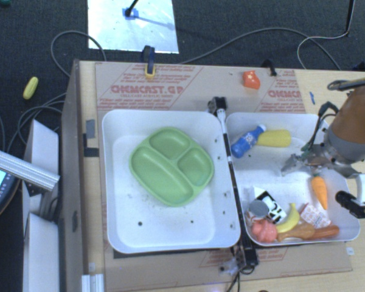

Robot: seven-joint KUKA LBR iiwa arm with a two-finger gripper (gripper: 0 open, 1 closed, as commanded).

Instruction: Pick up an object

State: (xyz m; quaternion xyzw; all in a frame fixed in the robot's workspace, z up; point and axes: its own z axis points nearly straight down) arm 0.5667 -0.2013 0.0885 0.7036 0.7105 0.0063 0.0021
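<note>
A heap of small items crowds the near edge of the right bin (274, 181): one pink toy (263, 230), one banana (289, 218), one black-and-white piece (271, 206), one grey round piece (257, 208) and one orange-brown strip (310, 231). One carrot (319, 191) lies at 3 o'clock in that bin, just below the gripper (304, 162), which hovers low with nothing visibly between its fingers; how far they are spread cannot be told. At 11 o'clock in the same bin lie one blue bottle (247, 140) and one yellow block (274, 139), touching. The left bin (125, 224) holds one green divided plate (171, 165). One orange object (250, 79) sits on the bench (188, 84) beyond.
</note>
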